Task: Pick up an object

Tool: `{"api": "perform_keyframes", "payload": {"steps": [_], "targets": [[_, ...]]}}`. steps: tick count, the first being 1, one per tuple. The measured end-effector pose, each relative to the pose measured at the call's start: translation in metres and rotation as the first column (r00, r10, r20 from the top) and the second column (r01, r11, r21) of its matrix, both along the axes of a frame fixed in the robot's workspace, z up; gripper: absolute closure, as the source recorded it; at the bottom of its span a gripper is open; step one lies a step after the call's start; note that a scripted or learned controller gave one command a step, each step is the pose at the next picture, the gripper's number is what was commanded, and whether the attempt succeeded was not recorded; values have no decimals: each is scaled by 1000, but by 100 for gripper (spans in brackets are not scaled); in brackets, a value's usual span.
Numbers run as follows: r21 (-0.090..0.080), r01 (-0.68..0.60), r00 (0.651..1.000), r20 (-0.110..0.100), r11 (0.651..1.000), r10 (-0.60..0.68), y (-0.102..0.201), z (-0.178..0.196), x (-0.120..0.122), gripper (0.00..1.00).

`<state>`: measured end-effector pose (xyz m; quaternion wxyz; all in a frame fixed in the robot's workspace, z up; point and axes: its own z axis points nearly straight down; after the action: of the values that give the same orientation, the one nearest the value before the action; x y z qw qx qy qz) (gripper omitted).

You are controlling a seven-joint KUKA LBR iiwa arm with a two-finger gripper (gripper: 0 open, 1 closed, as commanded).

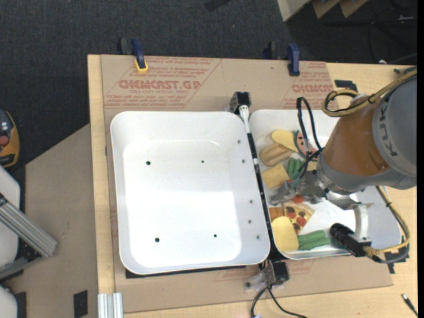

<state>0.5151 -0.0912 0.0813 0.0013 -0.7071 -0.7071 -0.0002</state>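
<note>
Grey robot arm with a broad orange band (351,144) above the wrist, highest over the bench, reaching in from the right and slanting down over the right-hand shallow white bin (379,218). Two-finger gripper (292,192) low at the arm's tip, down among the small objects in the left half of that bin; mostly masked by the wrist, so whether open or closed cannot be told, and nothing seen to be held. Task objects all crowded along the right bin's left side: pale yellow rounded piece (283,138) at the far end, tan bread-shaped piece (273,154) just in front of it, yellow block (273,175) next, touching a small green piece (293,167) on its right. Nearer the front, just beside the gripper, flat orange wedge with dark red spots (298,212); then a pale yellow round-ended piece (283,232) against the front left corner, with a long green piece (313,239) lying beside it along the front wall. Thin black cable (303,119) looping up from the wrist over the far part of the bin. Left-hand shallow white bin (179,191) side by side with the first, rims touching, showing a few small dark dots on its floor. Brown cardboard sheet with red lettering (162,83) beneath both bins, held at its far edge by two blue clamps (139,49), well apart. Dark carpet (79,18) around the bench.
</note>
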Motion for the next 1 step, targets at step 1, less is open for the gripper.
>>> {"api": "perform_keyframes", "payload": {"steps": [1], "targets": [[-6,0,1000,6,1000,0,-45,4,73,0]]}}
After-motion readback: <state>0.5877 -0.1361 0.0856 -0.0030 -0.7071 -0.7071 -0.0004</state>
